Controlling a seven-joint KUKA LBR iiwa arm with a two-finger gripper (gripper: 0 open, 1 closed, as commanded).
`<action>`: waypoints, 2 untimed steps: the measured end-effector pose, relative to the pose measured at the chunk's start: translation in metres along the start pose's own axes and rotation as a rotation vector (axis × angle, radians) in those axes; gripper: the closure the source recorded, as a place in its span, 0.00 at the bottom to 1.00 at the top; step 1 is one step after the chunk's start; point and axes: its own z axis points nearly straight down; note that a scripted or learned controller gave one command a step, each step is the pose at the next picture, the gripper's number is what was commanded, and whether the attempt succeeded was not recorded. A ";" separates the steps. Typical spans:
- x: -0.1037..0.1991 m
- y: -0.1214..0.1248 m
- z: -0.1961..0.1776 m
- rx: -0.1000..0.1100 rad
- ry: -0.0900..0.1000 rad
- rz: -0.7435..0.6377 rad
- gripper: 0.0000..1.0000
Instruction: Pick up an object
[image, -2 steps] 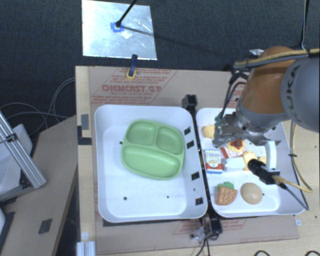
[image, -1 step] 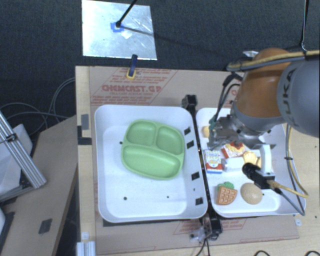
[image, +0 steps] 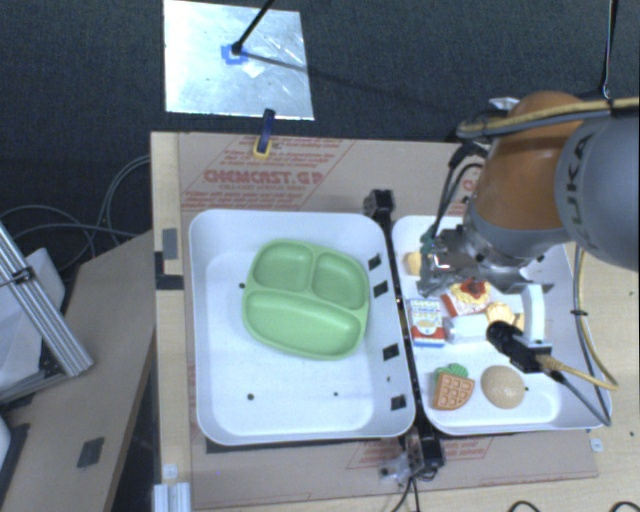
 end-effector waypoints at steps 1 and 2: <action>-0.003 -0.008 0.010 0.002 -0.001 0.002 1.00; 0.012 0.001 0.016 0.000 0.000 -0.003 1.00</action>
